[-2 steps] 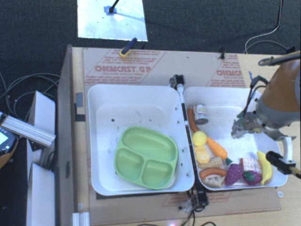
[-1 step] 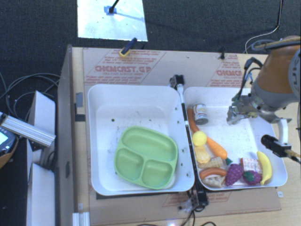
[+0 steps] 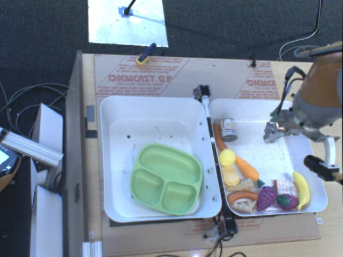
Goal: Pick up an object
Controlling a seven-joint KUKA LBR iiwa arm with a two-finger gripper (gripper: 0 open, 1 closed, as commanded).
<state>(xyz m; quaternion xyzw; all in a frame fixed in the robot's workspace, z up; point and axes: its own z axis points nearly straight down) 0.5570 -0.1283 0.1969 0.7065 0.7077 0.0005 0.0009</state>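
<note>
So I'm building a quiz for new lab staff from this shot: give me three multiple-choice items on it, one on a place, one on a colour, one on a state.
1. Where is the divided plate?
A. In the left bin
B. In the right bin
C. On the floor

2. What colour is the plate?
A. Red
B. Light green
C. Blue

3. How does the banana lie?
A. Gripped in the claw
B. On the green plate
C. Loose in the right bin, apart from the claw

Answers:
1. A, since the plate rests inside the left bin.
2. B, since it is pale green all over.
3. C, since it lies by the near right corner of the right bin, while the claw hangs over the bin's far part.
</note>
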